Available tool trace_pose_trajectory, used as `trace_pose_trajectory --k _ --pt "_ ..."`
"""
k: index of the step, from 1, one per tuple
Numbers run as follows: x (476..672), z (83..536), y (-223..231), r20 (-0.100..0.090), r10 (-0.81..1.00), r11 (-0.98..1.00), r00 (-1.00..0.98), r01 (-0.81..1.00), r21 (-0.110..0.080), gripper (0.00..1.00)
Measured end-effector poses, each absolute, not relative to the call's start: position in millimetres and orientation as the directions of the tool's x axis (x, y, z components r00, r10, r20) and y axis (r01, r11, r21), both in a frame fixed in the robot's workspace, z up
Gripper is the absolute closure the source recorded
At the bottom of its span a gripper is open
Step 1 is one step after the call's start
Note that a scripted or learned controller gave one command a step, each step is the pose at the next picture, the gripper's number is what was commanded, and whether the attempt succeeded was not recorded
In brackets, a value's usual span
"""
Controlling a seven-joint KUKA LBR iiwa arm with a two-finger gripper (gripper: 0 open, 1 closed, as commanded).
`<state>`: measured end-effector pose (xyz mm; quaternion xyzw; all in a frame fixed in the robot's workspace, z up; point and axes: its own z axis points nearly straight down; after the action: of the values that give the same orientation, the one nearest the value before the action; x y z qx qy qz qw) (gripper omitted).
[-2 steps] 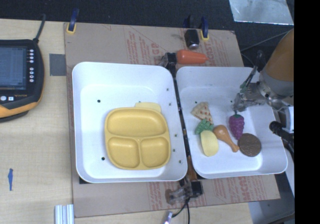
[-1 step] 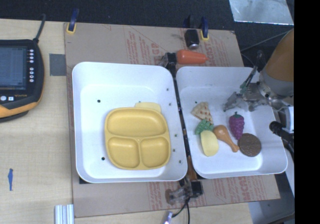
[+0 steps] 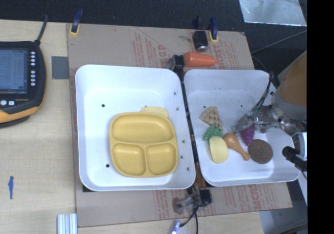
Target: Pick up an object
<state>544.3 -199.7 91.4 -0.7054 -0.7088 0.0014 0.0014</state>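
Landmark = the right bin [image 3: 229, 175]; everything below is placed relative to it.

You've got a small cluster of toy food inside the right bin, toward its near edge: a waffle wedge [image 3: 211, 116] at the top of the group, a green piece [image 3: 212, 133] under it, then a pale yellow piece [image 3: 218, 150], an orange drumstick [image 3: 236, 145], a purple piece [image 3: 247, 135] and a brown round patty [image 3: 260, 151] on the far-right side. They lie loose & touching, prob. dumped in as pick candidates.

Left of the right bin sits the left bin [image 3: 88, 123], w/ a yellow divided tray [image 3: 142, 143] in it. Just beyond the right bin's back rim an orange carrot-like toy [image 3: 199, 60] lies on the cardboard, outside both bins.

The pincer [image 3: 249, 122] comes in over the right bin's right wall, low, angled toward the cluster. Can't tell whether it's released or clenched; the tips blur into the purple piece. Nothing visibly sits between them, so don't count anything as held.

Nearest target, in my judgement: the purple piece, right at the pincer tips; the patty and drumstick lie just beside, toward the bin's near edge.
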Motion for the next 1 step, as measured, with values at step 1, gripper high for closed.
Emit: trace_pose_trajectory --k 1 --pt "544.4 101.7 -200.5 -0.001 1.000 0.007 -0.007 1.000 -0.005 1.00"
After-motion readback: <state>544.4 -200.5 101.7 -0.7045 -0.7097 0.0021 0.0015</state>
